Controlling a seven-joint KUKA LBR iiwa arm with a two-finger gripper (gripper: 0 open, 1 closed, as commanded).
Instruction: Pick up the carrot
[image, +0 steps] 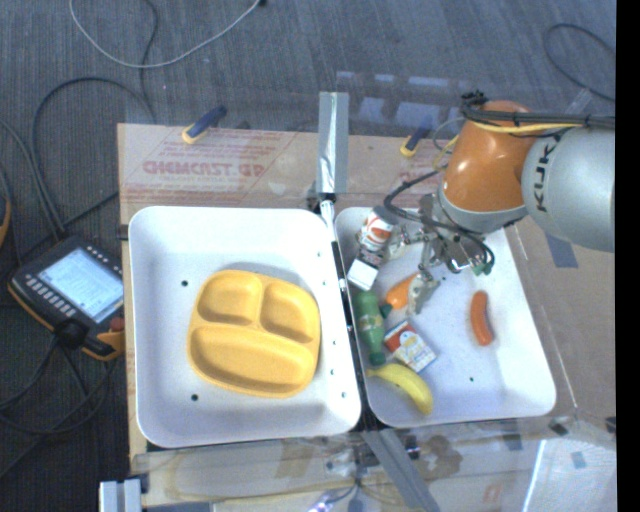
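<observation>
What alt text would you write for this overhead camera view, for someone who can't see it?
A grey-and-orange robot arm's end effector hangs just above a small carrot in the right white bin, among a banana, sausage and green bottle. The left white bin holds a yellow divided tray.

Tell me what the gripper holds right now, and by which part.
Cannot be told: the gripper sits right beside the carrot in the right bin, but no hold shows.

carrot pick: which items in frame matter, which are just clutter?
Relevant:
carrot, right bin, beside the green bottle
gripper, right at the carrot
right bin

Clutter:
green bottle
banana
sausage
small carton
white bottle
yellow divided tray in the left bin
</observation>
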